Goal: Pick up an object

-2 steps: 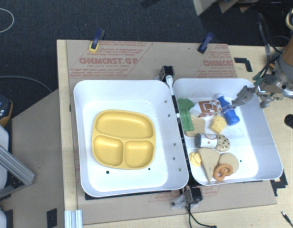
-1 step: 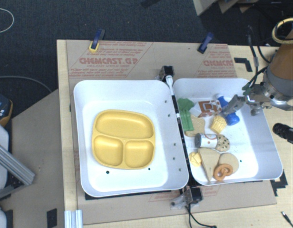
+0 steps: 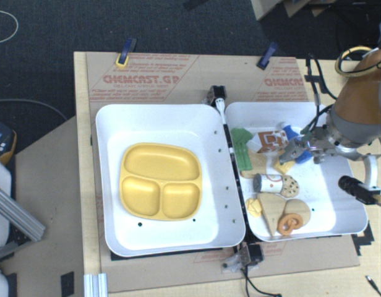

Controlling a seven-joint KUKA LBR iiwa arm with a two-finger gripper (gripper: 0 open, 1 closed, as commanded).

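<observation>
The arm (image 3: 359,104), grey with an orange band, comes in from the right edge of the frame and bends down over the right bin (image 3: 339,218). Its gripper (image 3: 294,155) sits low in the upper middle of that bin, among the small things there; whether it is wide, narrow or clamped on anything cannot be told, as the tip is lost in clutter of blue and yellow bits.

The right bin holds a loose heap toward its left half. A green piece (image 3: 242,147) lies along the bin's left wall, upper part. Just right of it is a small brown-and-white item (image 3: 271,140), and beside that a blue thing (image 3: 291,132) close to the gripper. Lower down, near the middle, a small grey-and-white cup-like item (image 3: 268,182) lies on its side, touching a speckled round biscuit-like piece (image 3: 290,187). At the lower left of this bin lie a pale yellow piece (image 3: 255,207), a tan flat piece (image 3: 274,212) and an orange ring-shaped pretzel-like toy (image 3: 290,223).

The left bin (image 3: 116,166) in the middle of the frame holds a yellow divided plate (image 3: 160,180) with three compartments, lying flat near its centre.

Both bins rest on a board of brown cardboard (image 3: 153,73) with red print, clamped at the top by two clips (image 3: 124,52)
</observation>
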